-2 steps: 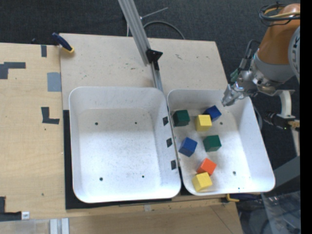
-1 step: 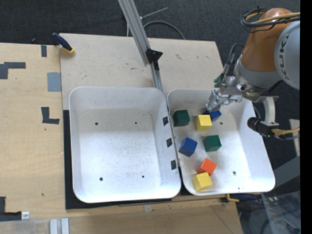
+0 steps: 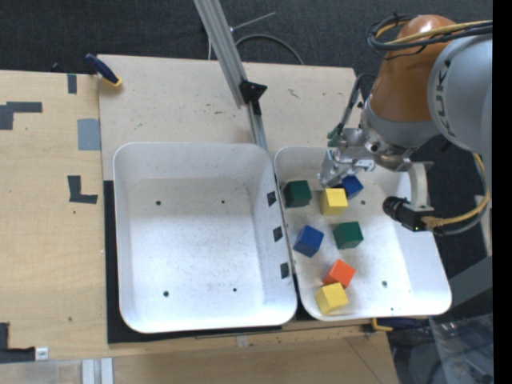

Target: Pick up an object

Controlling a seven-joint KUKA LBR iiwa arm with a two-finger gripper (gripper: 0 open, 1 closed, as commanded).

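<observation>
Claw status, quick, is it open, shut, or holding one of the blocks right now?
Claw: cannot be told; it is low in the right bin, by the upper yellow block.

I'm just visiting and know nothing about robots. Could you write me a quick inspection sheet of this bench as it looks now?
Surface: wooden bench bearing a left bin and a right bin, side by side.
Job's things: in the right bin, two yellow cubes, two blue, two green, one orange.
Clutter: blue-and-yellow clamp on the bench's far corner; grey tape patches.
Grippers: gripper low over the upper yellow cube.
Cables: black loop behind the bench; yellow cable by the arm.
Surroundings: dark floor; slanted metal pole.
</observation>
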